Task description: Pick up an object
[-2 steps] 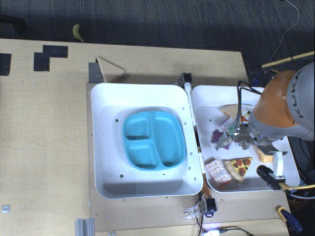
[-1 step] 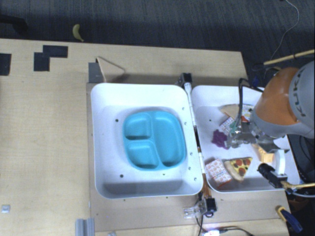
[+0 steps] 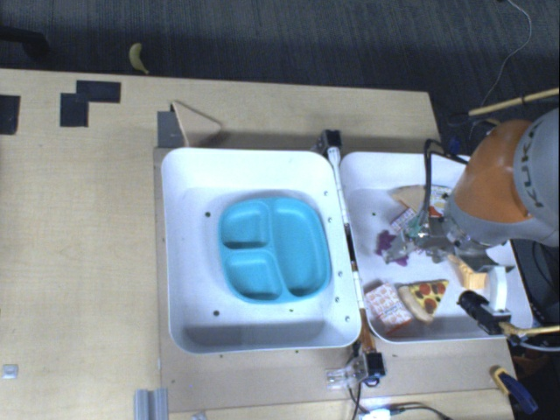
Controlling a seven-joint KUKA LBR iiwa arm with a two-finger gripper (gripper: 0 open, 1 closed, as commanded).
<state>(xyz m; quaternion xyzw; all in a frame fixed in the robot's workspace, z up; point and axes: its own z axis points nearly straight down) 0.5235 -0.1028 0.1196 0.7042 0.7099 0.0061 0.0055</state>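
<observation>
The right bin holds several small toys. A purple toy lies near its middle, a pizza slice and a red-and-white checkered cube lie at its front, and a tan piece sits toward the back. A yellow wedge lies on the right. My gripper is low over the bin's middle, just right of the purple toy and close against it. The grey and orange wrist hides the bin's right part.
The left bin holds a blue divided plate. A black clip sits at the far end of the ridge between the bins. Cables and a connector lie at the bench's front edge.
</observation>
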